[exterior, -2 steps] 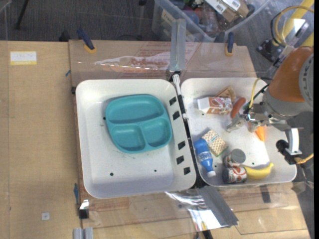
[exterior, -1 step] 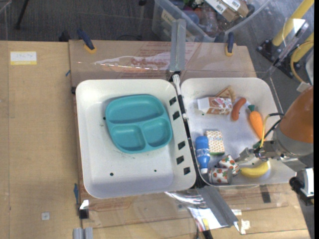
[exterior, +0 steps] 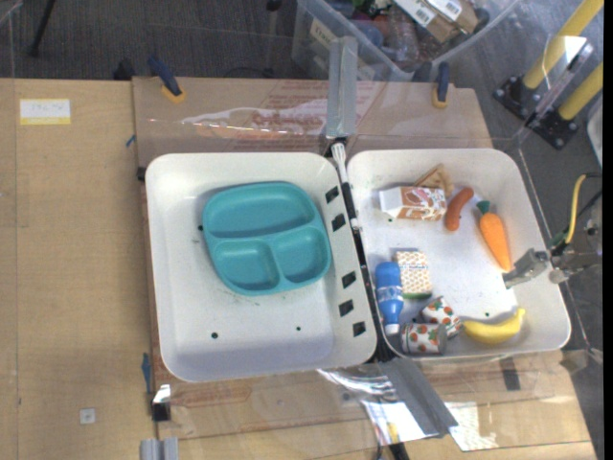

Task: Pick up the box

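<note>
**Grey metal at the rim, box not yet reached**

Grey metal of the hand (exterior: 529, 266) pokes in over the right edge of the right bin (exterior: 508, 166), low and near the rim; at this size I cannot tell whether it is open or closed, and nothing shows in its grip. Closest to it lies the carrot (exterior: 494, 238), just to its left, with the banana (exterior: 494, 327) below, near the bin's front corner. Further in sit a sausage (exterior: 458, 208) and the box (exterior: 414, 202), a small white and reddish carton lying flat in the upper middle of this bin, with a tan wedge touching its top edge. Lower down are a small patterned packet (exterior: 414, 271), a blue bottle (exterior: 388, 295) along the divider and a printed can (exterior: 429, 333). The left bin (exterior: 177, 338) holds a teal tray (exterior: 263, 238). Both bins rest on the counter (exterior: 67, 286).

The box is probably light, thin card: stiff enough across its short sides, yet easily crushed or tipped. Taking it across the narrow width, from above and at the middle, looks best. The sausage just beside its right end leaves little room there.
</note>
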{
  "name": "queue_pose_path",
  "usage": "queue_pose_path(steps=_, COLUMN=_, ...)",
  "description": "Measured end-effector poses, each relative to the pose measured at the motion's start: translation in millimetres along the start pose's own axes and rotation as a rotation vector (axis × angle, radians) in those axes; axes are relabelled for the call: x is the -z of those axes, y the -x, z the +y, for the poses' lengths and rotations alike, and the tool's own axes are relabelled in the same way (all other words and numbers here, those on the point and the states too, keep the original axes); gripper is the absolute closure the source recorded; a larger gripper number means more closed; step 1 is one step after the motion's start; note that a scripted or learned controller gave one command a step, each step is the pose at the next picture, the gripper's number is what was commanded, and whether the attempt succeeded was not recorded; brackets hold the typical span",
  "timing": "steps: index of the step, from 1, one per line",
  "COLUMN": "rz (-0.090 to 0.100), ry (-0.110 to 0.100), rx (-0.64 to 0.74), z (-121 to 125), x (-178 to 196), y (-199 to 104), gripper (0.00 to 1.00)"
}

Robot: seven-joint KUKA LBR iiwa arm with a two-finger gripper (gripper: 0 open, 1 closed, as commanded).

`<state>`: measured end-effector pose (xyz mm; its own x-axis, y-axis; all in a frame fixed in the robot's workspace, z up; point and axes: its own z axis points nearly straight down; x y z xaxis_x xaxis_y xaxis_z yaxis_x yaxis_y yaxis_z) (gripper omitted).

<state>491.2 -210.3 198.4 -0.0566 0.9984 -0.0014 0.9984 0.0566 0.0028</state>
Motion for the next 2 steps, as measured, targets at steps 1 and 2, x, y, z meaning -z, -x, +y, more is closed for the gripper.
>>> queue_pose_path(steps=1, rz=0.002, ry=-0.003, rx=-0.012, z=-9, x=-93, y=-63, gripper=0.0)
queue_pose_path(steps=2, rz=-0.001, ry=0.001, rx=0.091, z=82, x=-26, y=-3, gripper=0.0)
